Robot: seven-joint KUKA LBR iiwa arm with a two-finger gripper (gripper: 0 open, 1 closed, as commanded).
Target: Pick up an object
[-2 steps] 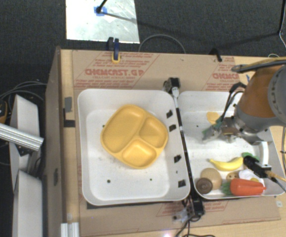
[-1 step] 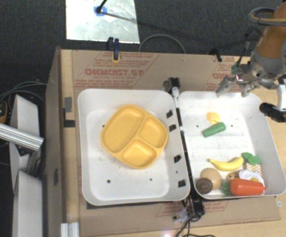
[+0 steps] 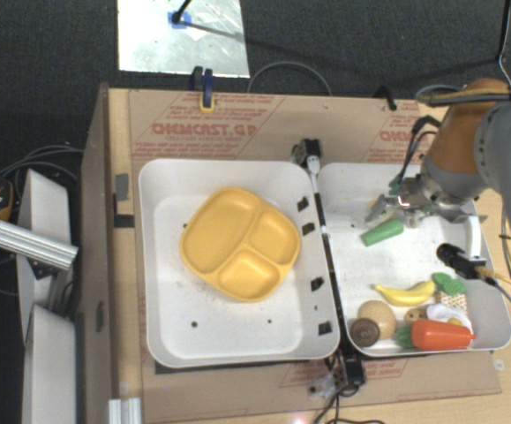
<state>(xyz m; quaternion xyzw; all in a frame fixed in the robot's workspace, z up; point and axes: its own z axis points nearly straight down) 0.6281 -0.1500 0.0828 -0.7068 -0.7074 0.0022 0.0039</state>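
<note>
My gripper (image 3: 394, 216) hangs over the upper part of the right bin (image 3: 352, 193), with its fingers spread open. A green cylinder (image 3: 381, 233) lies on the bin floor right under the fingertips, tilted up to the right; it is not clamped. Along the bin's front edge lie a yellow banana (image 3: 405, 293), a brown round fruit (image 3: 376, 313), a darker brown ball (image 3: 364, 329), a red-orange pepper (image 3: 439, 334) and a small green piece (image 3: 449, 283).
A yellow divided plate (image 3: 240, 242) sits in the middle of the left bin (image 3: 171, 325). A black divider with clips (image 3: 321, 237) separates the two bins. The grey arm with its orange band (image 3: 456, 144) comes in from the right above the right bin's far corner.
</note>
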